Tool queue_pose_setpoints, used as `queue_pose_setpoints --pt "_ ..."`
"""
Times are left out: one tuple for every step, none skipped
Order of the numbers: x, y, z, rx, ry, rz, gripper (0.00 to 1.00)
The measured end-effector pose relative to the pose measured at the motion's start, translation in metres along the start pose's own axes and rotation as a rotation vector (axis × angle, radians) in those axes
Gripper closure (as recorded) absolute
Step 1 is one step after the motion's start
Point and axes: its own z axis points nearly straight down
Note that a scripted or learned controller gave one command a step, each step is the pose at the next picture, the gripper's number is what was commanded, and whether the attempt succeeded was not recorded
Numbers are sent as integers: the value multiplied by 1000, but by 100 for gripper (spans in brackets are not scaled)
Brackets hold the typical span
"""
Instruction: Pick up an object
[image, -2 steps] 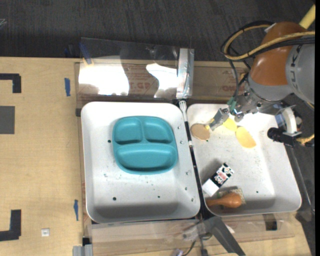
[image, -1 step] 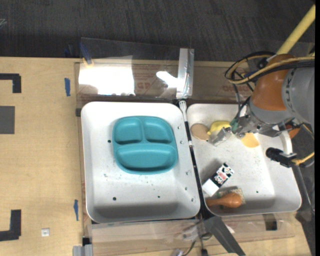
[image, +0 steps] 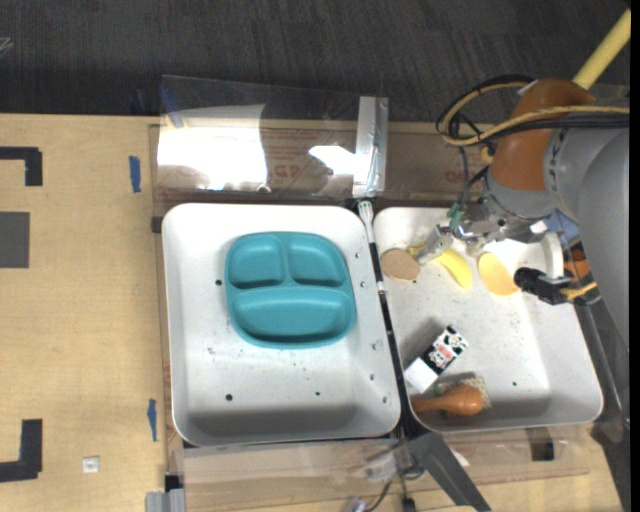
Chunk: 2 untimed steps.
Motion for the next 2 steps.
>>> queue_pose_setpoints --pt "1 -1 -10 6 0 -4 100" --pt "64 13 -105 -11 -1 -12 100"
